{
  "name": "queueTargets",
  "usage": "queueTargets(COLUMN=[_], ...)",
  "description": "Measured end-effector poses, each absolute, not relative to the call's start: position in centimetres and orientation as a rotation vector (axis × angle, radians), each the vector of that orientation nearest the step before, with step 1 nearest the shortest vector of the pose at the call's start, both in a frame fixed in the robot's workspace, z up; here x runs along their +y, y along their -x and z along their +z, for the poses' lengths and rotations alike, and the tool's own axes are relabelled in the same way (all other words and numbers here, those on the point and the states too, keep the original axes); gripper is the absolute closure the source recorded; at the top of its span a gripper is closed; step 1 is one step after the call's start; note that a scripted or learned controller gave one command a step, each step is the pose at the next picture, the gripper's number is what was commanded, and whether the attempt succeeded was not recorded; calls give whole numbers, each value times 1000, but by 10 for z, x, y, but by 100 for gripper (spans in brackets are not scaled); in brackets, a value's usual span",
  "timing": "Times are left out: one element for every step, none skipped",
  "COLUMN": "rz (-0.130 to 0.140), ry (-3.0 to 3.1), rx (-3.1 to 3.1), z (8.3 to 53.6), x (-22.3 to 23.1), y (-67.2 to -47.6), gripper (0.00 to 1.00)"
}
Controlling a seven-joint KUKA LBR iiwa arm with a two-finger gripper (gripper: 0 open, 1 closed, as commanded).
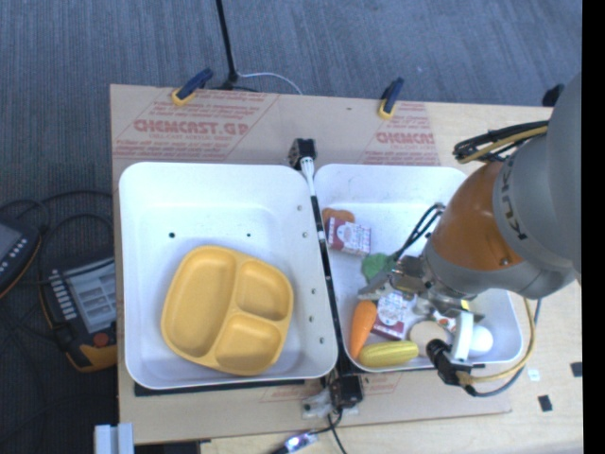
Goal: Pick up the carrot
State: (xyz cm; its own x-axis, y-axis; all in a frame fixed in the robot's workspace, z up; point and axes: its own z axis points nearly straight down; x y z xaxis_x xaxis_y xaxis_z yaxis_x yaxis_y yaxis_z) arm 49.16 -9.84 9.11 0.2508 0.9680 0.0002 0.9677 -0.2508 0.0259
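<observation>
At the desk's near edge, in the right bin [515,343], a yellow banana-shaped toy [388,353] lies along the bin's near wall. Just behind it, touching or nearly so, stands the carrot [362,323], orange with a green leafy top [378,268] pointing toward the far edge; it lies close to the bin's left wall, which meets the left bin at the middle of the desk. Beside the carrot, a small red-and-white packet [390,316] rests against it on the right. The arm's wrist hangs over this cluster, and the jaws [416,296] sit low among the items, just right of the carrot; whether they are wide or narrow I cannot tell, as the wrist covers them. Nothing shows the carrot gripped, so the pick looks not yet made: closing on it and lifting remain. Farther back in the right bin lies another red packet [346,232]. The left bin [151,197] holds a yellow divided tray [227,308].
</observation>
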Motion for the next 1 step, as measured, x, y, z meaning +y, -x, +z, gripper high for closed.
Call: queueTargets(rz=[19], ry=[-2470], rx=[1910], z=[100], x=[-99], y=[-491], gripper=[100])
